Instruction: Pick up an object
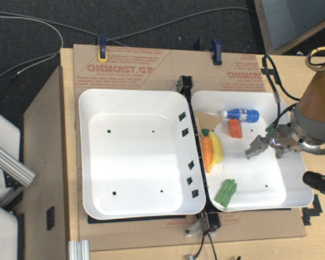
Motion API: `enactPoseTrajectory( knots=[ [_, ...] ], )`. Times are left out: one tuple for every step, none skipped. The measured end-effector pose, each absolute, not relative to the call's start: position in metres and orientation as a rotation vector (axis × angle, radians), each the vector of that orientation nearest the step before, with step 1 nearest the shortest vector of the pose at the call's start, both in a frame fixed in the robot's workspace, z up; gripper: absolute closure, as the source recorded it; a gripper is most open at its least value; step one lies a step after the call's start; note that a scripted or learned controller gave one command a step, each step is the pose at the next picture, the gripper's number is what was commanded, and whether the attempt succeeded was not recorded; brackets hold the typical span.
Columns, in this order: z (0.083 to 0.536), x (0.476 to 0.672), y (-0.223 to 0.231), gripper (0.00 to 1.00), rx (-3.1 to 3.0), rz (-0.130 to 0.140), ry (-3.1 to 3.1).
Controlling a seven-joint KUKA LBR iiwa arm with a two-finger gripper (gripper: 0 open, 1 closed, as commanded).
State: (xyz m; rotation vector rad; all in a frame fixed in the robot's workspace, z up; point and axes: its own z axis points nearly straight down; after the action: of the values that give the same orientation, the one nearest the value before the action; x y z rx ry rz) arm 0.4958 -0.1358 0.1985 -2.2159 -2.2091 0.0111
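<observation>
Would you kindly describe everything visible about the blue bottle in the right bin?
The blue bottle lies on its side near the far wall of the right bin, its white cap end pointing left. It looks like smooth plastic, with a blue body and a paler patch. A small orange-red block sits just in front of it, close or touching. The end effector is apart from it.
</observation>
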Motion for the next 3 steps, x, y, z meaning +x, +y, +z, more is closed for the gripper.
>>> enactPoseTrajectory(
  knots=[
    [0.204,0.499,-0.136,0.00,-2.219,0.000,-2.220],
    [0.161,0.501,-0.137,0.00,-2.218,0.003,-2.216],
    [0.106,0.510,-0.137,0.00,-2.217,0.004,-2.216]
  ],
)
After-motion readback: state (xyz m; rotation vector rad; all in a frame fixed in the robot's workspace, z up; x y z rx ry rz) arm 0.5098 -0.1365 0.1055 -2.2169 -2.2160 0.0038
